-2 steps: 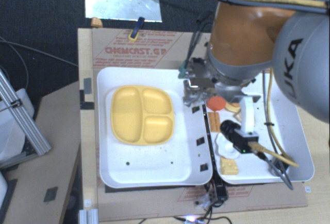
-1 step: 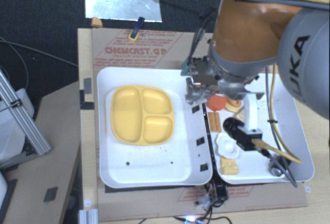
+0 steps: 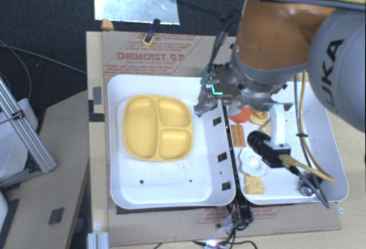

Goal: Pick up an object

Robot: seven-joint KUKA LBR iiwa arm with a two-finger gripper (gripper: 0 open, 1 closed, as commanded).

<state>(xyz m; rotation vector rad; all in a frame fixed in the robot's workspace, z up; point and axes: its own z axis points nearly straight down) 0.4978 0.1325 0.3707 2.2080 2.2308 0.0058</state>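
the arm [image 3: 286, 30] leans in from the right, its gripper [image 3: 205, 103] low over the ridge between the two white bins, just beside the yellow divided plate [image 3: 157, 127] in the left bin [image 3: 171, 193]. i can't tell if it's open or closed. the right bin [image 3: 323, 139] holds a red piece [image 3: 243, 114], a tan square [image 3: 255, 186] and a white round cap [image 3: 251, 163].

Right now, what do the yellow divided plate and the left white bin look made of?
Yellow divided plate: probably moulded plastic, satin finish; even colour, soft rounded ridges between its three compartments. Left white bin: seemingly formed plastic, smooth, faintly glossy; rounded corners and raised rim.
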